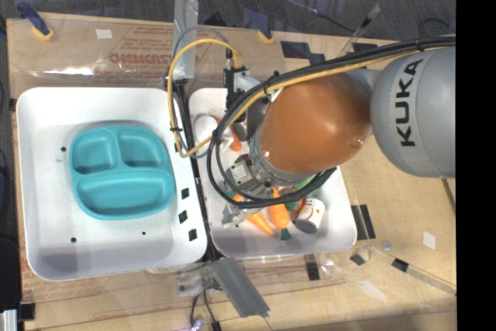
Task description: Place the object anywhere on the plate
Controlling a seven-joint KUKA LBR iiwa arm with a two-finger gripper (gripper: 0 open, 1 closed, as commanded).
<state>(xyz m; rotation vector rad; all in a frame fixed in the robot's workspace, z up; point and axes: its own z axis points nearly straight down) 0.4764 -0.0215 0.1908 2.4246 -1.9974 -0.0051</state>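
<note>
We're looking down on two white bins side by side on the tabletop [403,298]. The left bin [39,167] is holding a teal plate [122,170] w/ three compartments, sitting left of centre in the frame. The arm [372,120], grey w/ an orange band, is reaching in from the right and hanging over the right bin [341,232], covering most of it. The tool [252,190] is sitting low under the wrist, approx. centre frame, wrapped in cables; we can't tell if it's spread or pressed together. Just below it, at the bin's lower part, we're seeing an orange carrot-like object [262,221] lying beside a small white and red item [310,215]. A white object [205,126] is lying at the bin's upper left. Plate and objects are well apart, in separate bins.
</note>
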